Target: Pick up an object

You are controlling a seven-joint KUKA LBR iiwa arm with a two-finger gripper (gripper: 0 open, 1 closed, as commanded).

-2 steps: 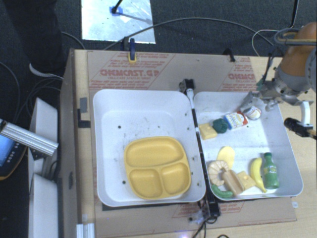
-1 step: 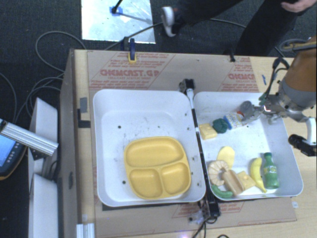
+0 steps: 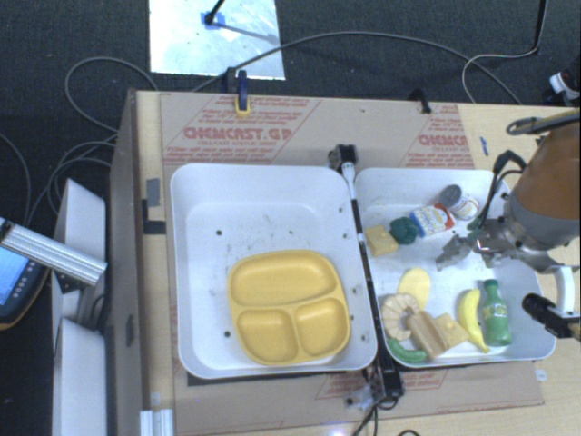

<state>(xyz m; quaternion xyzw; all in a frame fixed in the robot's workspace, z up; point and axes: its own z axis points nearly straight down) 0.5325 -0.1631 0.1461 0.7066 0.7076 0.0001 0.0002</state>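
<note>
The right bin [image 3: 536,352] holds several small objects. My gripper [image 3: 465,251] hangs over the bin's middle right, above bare white floor, open with nothing between its fingers. A white and blue bottle [image 3: 431,219] and a teal lump [image 3: 405,229] lie just up and left of it. A silver can [image 3: 451,195] lies further back. A banana [image 3: 468,316] and a green bottle [image 3: 495,312] rest below the gripper near the front wall. A yellow slice [image 3: 414,285], a round ridged biscuit [image 3: 398,312] and a tan block [image 3: 427,332] sit at the front left.
A yellow block [image 3: 381,241] leans by the divider between the bins. The left bin [image 3: 204,198] carries a yellow divided plate [image 3: 289,304]. The arm's orange band [image 3: 554,175] rises at the right. Cables trail across the dark floor behind the bench.
</note>
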